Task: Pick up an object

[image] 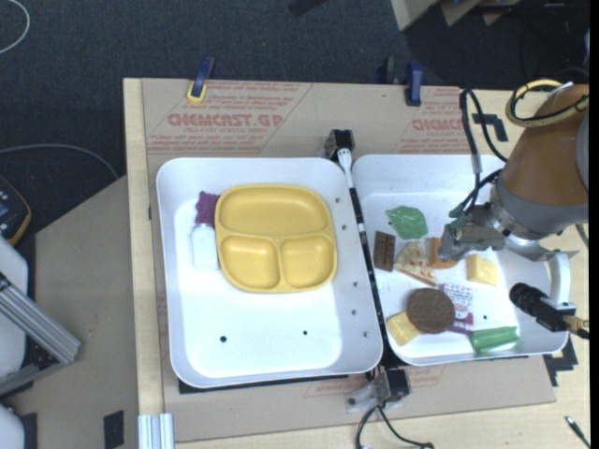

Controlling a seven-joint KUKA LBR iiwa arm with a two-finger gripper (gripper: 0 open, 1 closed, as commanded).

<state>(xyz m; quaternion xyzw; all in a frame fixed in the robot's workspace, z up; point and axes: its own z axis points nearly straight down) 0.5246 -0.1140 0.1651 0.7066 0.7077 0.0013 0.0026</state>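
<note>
I had the gripper down in the right bin, low over the clutter around an orange piece and a pizza-slice toy; couldn't tell if the jaws were open or closed, the wrist hid them. Nothing visibly held. Candidates all sat in that bin: green leaf-shaped toy at the far side, brown bar by the left wall, yellow cheese wedge right of the gripper, brown round cookie near the front, green stick at the near right corner. Left bin held a yellow divided tray with a purple-and-white bottle beside it. To do it well, I judged I should centre on one piece, not straddle two touching ones, seat low before closing, then lift straight up. Risk: the flat pizza slice slipping out, or pinching a neighbour.
</note>
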